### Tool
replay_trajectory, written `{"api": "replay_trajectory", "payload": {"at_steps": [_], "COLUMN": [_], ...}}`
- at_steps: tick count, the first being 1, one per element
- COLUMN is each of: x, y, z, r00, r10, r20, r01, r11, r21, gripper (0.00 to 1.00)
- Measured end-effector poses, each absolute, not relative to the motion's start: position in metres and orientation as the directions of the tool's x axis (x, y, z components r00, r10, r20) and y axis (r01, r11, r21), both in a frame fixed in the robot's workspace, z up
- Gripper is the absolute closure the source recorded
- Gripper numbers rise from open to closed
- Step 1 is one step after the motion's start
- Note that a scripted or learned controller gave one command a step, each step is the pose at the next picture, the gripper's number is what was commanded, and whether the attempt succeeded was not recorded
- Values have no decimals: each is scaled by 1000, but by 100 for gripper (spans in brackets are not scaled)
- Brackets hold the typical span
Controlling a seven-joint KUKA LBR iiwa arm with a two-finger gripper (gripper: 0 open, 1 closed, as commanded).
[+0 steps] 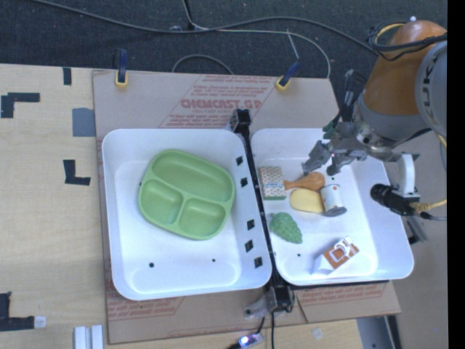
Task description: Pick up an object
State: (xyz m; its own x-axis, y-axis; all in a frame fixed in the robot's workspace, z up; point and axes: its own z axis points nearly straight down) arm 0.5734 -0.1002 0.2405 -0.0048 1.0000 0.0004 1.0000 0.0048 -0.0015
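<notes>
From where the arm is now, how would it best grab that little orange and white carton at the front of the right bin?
Probably from straight above, closing across the narrow sides of the orange and white carton. It lies tilted and alone near the front wall of the right bin, with bare floor around it, so the tool has room on both sides.

Pale wooden table [43, 217], brown printed board [211, 100] lying on it, clamped at back edge, two white bins touching side by side on board, left bin [120, 195], right bin [378, 231]
</notes>
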Motion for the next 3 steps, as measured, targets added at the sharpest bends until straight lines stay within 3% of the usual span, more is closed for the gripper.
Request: {"api": "replay_trajectory", "payload": {"at_steps": [3], "x": [560], "y": [76], "z": [214], "r00": [-7], "r10": [1000], "r20": [1], "r01": [1000], "r11": [7], "r21": [-3], "gripper": [100]}}
